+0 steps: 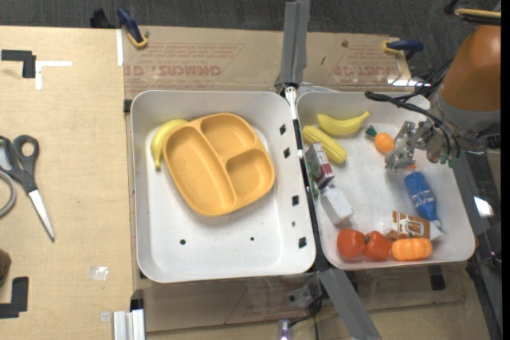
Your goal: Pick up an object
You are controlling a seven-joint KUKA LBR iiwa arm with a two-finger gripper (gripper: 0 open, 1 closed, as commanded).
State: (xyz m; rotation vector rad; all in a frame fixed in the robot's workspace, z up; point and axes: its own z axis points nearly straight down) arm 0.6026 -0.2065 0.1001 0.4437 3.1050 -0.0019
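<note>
Front of right bin (458,255): a red tomato (351,244), an orange pumpkin (411,248) and a small carton (412,226) lie along the near wall.
Blue bottle (420,196): lies just below the gripper.
Gripper (401,151): hangs over the right bin beside a small orange (384,142); cannot tell how its fingers stand.
Far part: a banana (343,123) and a corn cob (325,144).
Left bin (215,255): a yellow divided plate (218,163), with a second banana (163,139) touching its left edge.
</note>
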